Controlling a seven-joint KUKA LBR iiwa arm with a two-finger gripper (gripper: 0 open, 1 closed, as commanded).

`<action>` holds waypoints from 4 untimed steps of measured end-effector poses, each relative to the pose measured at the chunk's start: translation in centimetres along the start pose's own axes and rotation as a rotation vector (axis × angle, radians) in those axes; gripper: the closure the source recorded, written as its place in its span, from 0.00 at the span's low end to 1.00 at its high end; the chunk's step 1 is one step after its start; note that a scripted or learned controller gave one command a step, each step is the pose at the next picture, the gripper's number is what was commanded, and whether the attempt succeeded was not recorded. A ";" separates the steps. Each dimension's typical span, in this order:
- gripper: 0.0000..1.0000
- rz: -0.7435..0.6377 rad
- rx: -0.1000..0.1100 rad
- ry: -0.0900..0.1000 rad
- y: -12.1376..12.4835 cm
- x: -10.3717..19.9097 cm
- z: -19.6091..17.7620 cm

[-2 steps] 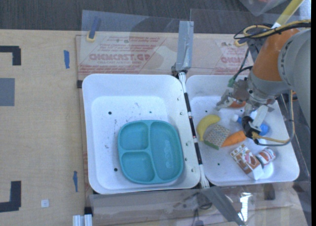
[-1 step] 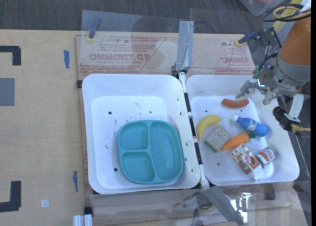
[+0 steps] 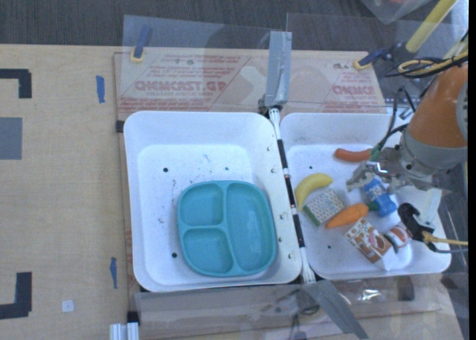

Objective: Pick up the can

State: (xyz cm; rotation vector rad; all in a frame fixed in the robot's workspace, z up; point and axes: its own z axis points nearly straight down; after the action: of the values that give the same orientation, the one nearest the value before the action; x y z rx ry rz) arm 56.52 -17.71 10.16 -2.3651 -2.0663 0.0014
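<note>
You will find the arm [image 3: 439,119] reaching in over the right edge of the right bin [image 3: 335,121]. Its gripper [image 3: 374,176] is low over the middle of that bin, towards the right side. The view is too small and cluttered there, so you cannot tell whether the gripper is apart or together. You can see nothing clearly clamped in it.

The can [image 3: 399,236], as far as you can make it out, is the small red and white thing near the bin's front right corner. It is just beside a printed carton [image 3: 365,240] and apart from the gripper. Its shape is too small to be sure of.

A blue block [image 3: 383,201] lies just in front of the gripper. A carrot [image 3: 346,216] lies to the left of the block, next to a patterned box [image 3: 323,205]. A banana [image 3: 312,184] curves near the bin's left wall. An orange sausage [image 3: 352,155] lies towards the back of the bin, behind the gripper.

In the left bin [image 3: 149,182] you have a teal divided plate [image 3: 225,228] set towards the front right corner. Both bins stand on the wooden bench [image 3: 59,182].
</note>
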 end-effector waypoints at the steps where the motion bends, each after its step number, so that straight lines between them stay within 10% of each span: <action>1: 0.00 -0.282 0.001 0.002 -5.5 -3.6 -3.5; 3: 0.00 -0.385 -0.008 0.006 7.9 -2.9 1.4; 4: 0.00 -0.391 0.020 0.019 10.5 -2.5 1.4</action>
State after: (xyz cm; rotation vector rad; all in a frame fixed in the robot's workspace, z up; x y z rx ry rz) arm 66.57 -21.54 8.76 -1.9014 -2.4646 -0.0010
